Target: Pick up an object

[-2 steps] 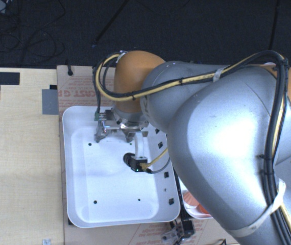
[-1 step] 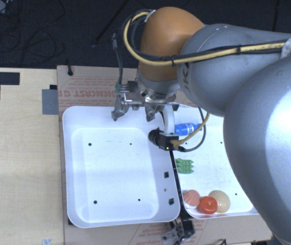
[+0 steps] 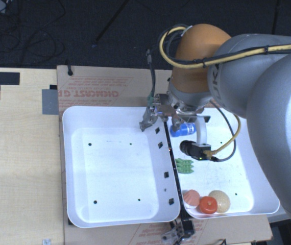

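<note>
Looming closest to the lens was the grey arm (image 3: 260, 101), its orange band (image 3: 199, 50) hanging over the far end of the right bin (image 3: 247, 198). Beneath it the gripper (image 3: 178, 117) sat low beside the divider; whether it was wide or narrow I could not tell. A small blue object (image 3: 183, 130) lay just under it, looking light and hard, probably slippery, best pinched across its short sides. Nearer me a green piece (image 3: 184, 166) lay by the divider, and a red one (image 3: 208, 204) sat between a pink one (image 3: 191, 197) and a beige one (image 3: 220, 200) in the near corner. Beside it was the left bin (image 3: 79, 137).
</note>
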